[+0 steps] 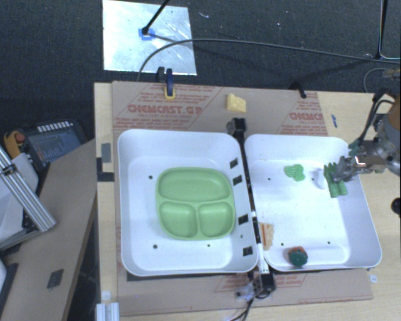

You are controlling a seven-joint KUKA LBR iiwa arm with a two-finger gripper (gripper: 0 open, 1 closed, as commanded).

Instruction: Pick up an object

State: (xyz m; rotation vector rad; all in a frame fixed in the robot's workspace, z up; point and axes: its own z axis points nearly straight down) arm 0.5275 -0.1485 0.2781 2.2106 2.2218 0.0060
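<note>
1. Two white bins are sitting side by side; nearest the viewer, in the right bin, a round red-and-green object is lying at the front edge, with an orange strip beside the divider.
2. The left bin is holding a green divided plate.
3. Farther back in the right bin, a green leafy piece is lying apart from the gripper, which is hanging low over a green ridged piece by the right wall; I cannot tell the pincer's state.
4. Judgement: a good grasp is requiring fingers squarely astride that piece, clear of the wall.
5. Beyond, printed cardboard, a yellow block and dark carpet are showing.
</note>
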